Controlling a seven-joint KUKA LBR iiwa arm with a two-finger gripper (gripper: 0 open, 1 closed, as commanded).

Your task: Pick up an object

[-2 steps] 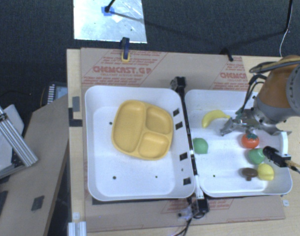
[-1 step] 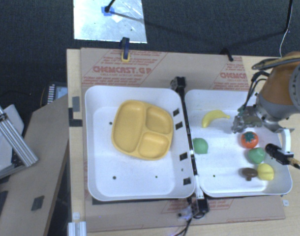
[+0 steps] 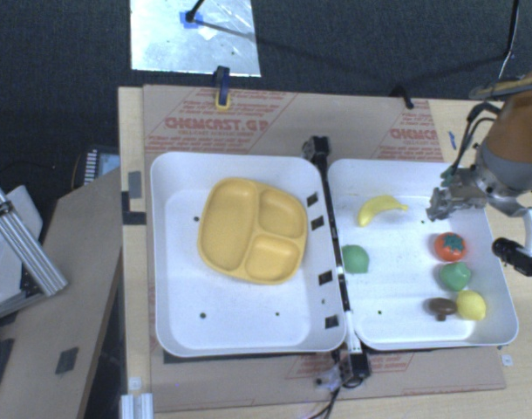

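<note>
The tool (image 3: 442,201) hangs over the upper right part of the right bin (image 3: 397,334), reaching in from the right side. Whether it stands wide or narrow cannot be told; nothing is seen held in it.

Candidate objects, all resting on the floor of the right bin:
- Red tomato (image 3: 450,246): just below the tool, nearest to it. Judged light, rigid toy plastic, smooth and round, so liable to roll or squirt out under an off-centre pinch. Take hold across its widest middle.
- Yellow banana (image 3: 381,209): to the left of the tool, near, lying flat and apart from the others. Judged light and stiff; its narrow curved body suits a pinch across the short width at mid-length. Least likely to roll.
- Green round piece (image 3: 456,276): below the tomato and just beside it; a crowded approach.
- Lemon (image 3: 471,305) and brown piece (image 3: 440,306): further below the tool, touching or nearly touching each other near the bin's lower wall; poor clearance.
- Second green piece (image 3: 355,258): well to the lower left of the tool, alone near the divider.

The left bin (image 3: 174,321) holds a yellow compartment plate (image 3: 251,230), well apart to the tool's left, broad and flat, judged awkward to grip.

No item appears fragile or heavy. The task is judged not yet accomplished.
</note>
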